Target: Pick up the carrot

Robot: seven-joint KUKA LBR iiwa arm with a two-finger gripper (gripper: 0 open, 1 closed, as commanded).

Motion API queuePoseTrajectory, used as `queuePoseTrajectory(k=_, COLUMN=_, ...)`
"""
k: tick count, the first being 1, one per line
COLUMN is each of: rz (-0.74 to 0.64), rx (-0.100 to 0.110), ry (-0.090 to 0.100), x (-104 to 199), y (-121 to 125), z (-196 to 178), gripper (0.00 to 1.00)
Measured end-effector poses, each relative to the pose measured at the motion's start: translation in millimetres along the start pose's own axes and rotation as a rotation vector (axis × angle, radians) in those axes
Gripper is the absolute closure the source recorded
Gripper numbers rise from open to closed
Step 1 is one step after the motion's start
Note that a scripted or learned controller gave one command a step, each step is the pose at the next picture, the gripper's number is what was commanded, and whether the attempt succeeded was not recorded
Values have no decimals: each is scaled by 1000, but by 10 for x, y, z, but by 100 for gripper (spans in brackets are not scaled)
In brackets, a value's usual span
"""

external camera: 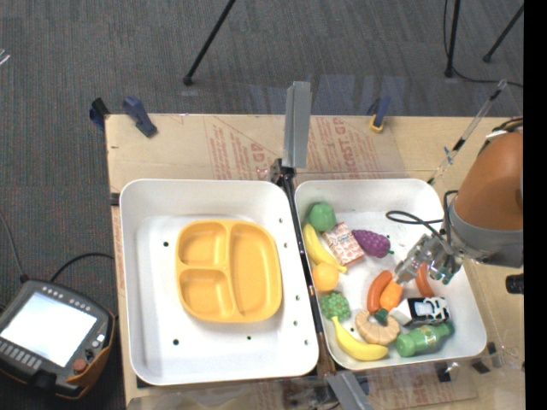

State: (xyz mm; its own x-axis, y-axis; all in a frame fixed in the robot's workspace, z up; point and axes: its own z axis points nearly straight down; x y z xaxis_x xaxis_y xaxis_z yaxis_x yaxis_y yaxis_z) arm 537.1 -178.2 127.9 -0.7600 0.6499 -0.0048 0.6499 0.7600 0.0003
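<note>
The carrot (pixel 390 295) is a small orange piece lying in the right bin (pixel 410 193), pressed against a red-orange pepper-like piece (pixel 377 288). My gripper (pixel 427 266) hangs low over the right side of this bin, just right of and slightly above the carrot. Another orange-red piece (pixel 425 280) lies directly beneath the gripper, partly hidden by it. I cannot tell whether the gripper touches anything.
The right bin also holds two bananas (pixel 314 246), broccoli (pixel 334 305), a green ball (pixel 321 216), purple grapes (pixel 373 243), a wafer packet (pixel 344 243), an orange (pixel 326 277), a green bottle (pixel 425 338) and a black toy (pixel 426 309). A yellow divided plate (pixel 229 270) sits in the left bin (pixel 145 229).
</note>
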Motion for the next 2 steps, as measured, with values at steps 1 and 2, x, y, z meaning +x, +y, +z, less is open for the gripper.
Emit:
queuePoseTrajectory(k=1, rz=-4, rx=0, ry=5, x=20, y=18, z=20, gripper=0)
queuePoseTrajectory(k=2, rz=22, rx=2, ry=10, x=558, y=352, z=425, gripper=0)
